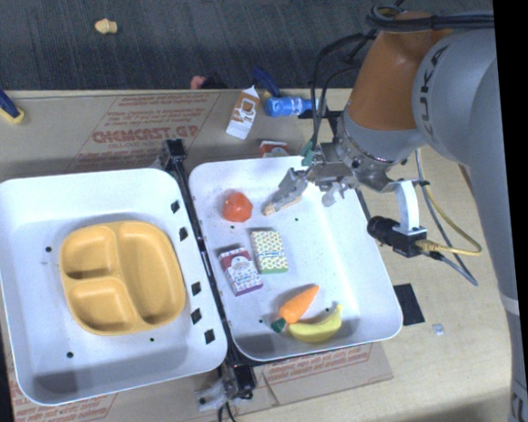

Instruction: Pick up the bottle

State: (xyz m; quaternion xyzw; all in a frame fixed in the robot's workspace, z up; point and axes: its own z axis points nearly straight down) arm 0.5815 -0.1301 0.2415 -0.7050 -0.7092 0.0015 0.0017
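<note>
Camera view: bottle (283,191) just left of pincer (327,178).

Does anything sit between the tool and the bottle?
The small blue plastic bottle lies outside the right white bin, behind its far rim; the tool hovers inside. Only that low rim stands between them.

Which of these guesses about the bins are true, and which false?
1. The yellow tray lies in the left bin. True.
2. The banana sits beside the carrot. True.
3. The tomato is in the left bin. False: it is in the right bin.
4. The arm reaches in from the left. False: from the right.
5. The two small boxes lie outside the bins. False: they are in the right bin.
</note>
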